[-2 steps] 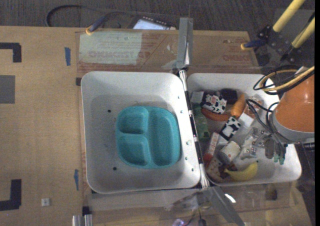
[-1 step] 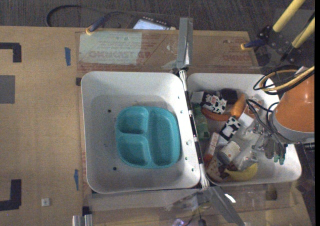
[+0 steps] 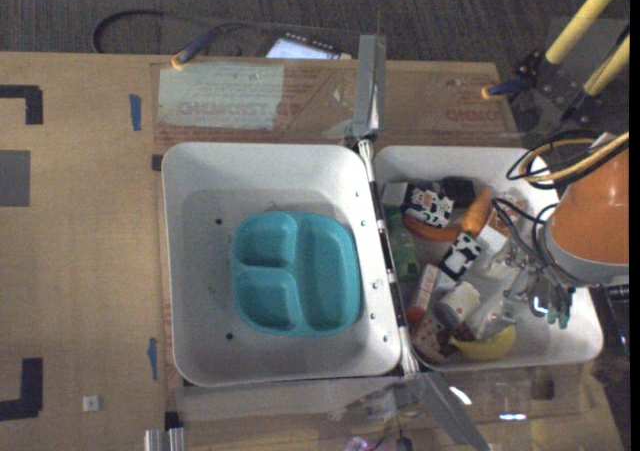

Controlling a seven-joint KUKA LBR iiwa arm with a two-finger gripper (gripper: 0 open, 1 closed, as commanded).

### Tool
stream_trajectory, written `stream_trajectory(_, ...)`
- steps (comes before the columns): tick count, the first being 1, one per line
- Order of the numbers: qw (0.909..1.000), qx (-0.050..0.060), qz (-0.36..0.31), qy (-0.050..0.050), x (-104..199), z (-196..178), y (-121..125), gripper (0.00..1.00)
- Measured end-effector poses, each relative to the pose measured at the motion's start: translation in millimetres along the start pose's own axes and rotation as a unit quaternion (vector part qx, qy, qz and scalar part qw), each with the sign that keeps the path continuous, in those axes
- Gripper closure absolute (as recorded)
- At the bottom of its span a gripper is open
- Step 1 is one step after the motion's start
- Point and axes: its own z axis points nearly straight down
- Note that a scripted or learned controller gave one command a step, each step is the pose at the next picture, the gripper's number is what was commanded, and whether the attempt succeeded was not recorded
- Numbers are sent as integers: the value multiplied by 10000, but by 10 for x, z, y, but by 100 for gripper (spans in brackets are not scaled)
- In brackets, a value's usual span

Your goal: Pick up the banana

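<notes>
The banana point(image 3: 488, 345) is yellow and lies at the near edge of the right bin point(image 3: 585, 334), partly covered by other items. My gripper point(image 3: 503, 307) hangs just above and slightly behind it, reaching in from the right below the orange band point(image 3: 595, 219). The gripper's metal parts hide some of the banana's upper side. Nothing shows clearly held in the gripper.
The right bin is crowded: two cow-patterned blocks point(image 3: 430, 205) point(image 3: 461, 255), an orange piece point(image 3: 450, 229), a green item point(image 3: 404, 251) and small boxes point(image 3: 458, 301) around the banana. The left bin point(image 3: 200, 189) holds a teal divided tray point(image 3: 296, 273). Cables point(image 3: 545, 164) loop at the right.
</notes>
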Motion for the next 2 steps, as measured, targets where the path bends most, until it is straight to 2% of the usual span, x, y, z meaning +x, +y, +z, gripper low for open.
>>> stream_trajectory(1, 10000, -7, 2, -25, -14, -103, 9, 100)
stream_trajectory(2, 10000, -9, 2, -25, -14, -102, 11, 0)
